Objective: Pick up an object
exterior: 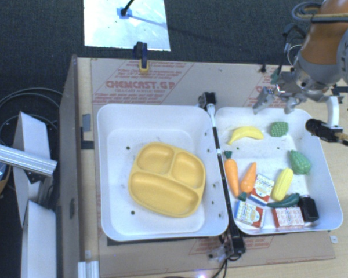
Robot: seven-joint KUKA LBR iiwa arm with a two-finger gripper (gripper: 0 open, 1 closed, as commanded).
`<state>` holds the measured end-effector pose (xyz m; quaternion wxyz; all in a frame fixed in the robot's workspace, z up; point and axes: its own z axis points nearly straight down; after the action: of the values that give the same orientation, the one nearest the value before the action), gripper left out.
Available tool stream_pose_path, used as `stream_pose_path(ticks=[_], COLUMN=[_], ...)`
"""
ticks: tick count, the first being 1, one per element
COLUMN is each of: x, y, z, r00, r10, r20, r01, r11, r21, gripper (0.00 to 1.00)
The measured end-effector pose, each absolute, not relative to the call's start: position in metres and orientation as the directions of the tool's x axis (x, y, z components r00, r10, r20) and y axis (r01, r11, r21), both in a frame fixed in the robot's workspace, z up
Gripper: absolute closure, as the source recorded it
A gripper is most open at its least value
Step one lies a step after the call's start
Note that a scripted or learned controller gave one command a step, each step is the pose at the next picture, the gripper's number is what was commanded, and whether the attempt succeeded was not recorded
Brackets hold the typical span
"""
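Note:
My gripper [276,102] hangs open above the far edge of the right bin [325,172], with nothing between its fingers. Just below it lie a yellow banana [246,134] and a small green broccoli-like piece [279,128]. Further toward the front are a green textured vegetable [300,162], two orange carrots [231,176] [248,177], a yellow corn cob [282,183], a dark green vegetable [284,200], a black block [308,208] and small printed cartons [249,213].
The left bin [113,155] holds a yellow sectioned plate [167,179]. A black clamp [207,101] sits at the far end of the divider between the bins. Cables and white boxes lie off the bench to the left.

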<state>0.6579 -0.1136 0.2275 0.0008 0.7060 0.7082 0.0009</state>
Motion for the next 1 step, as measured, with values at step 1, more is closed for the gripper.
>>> stream_pose_path(ticks=[1], x=[0.594], y=[-0.0876], z=[0.0922], r00=[-0.001], r10=[1.0], r20=[0.004], r01=[1.0], r11=[0.001], r21=[-0.015], gripper=[0.0])
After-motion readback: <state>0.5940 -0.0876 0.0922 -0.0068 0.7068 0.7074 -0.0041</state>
